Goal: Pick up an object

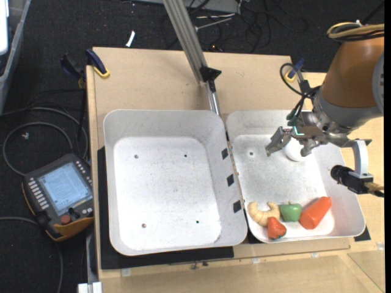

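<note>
My gripper (287, 149) hangs low over the back of the right bin (256, 124), its fingers spread apart. A small white rounded object (295, 152) lies between them, closer to the right finger (305, 148) than to the left finger (272, 144). The fingers do not visibly clamp it. Along the right bin's front edge lie a cream curved piece (261, 211), a green pepper-like toy (291, 211), a small red strawberry-like toy (275, 227) and an orange carrot-like toy (315, 212).
The left bin (165, 182) stands beside the right one, with a raised divider between them. A slanted metal pole (186, 32) reaches in from the back. A teach pendant (58, 191) lies on the floor at left.
</note>
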`<state>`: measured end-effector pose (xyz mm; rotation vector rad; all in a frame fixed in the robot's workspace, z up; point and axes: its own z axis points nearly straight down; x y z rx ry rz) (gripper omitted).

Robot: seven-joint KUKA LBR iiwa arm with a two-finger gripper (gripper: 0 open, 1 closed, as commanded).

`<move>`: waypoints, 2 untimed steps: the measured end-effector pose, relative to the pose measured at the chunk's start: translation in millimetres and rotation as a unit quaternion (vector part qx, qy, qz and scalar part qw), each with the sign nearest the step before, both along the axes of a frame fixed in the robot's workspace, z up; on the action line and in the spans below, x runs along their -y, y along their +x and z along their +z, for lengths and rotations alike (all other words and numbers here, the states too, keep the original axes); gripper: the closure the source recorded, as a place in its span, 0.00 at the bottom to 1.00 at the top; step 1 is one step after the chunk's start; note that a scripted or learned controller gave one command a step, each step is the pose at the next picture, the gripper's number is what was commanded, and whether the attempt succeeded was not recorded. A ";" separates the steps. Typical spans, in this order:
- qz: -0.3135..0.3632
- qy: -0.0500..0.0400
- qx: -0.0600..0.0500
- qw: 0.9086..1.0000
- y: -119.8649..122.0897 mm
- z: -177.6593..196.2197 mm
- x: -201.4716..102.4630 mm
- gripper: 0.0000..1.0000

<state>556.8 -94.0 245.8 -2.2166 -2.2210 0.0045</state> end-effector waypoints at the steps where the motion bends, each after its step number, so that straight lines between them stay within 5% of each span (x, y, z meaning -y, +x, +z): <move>1: -0.001 0.000 0.002 1.000 0.7 2.0 0.2 0.00; 2: -0.001 0.000 0.000 1.000 4.8 -43.1 -3.8 0.00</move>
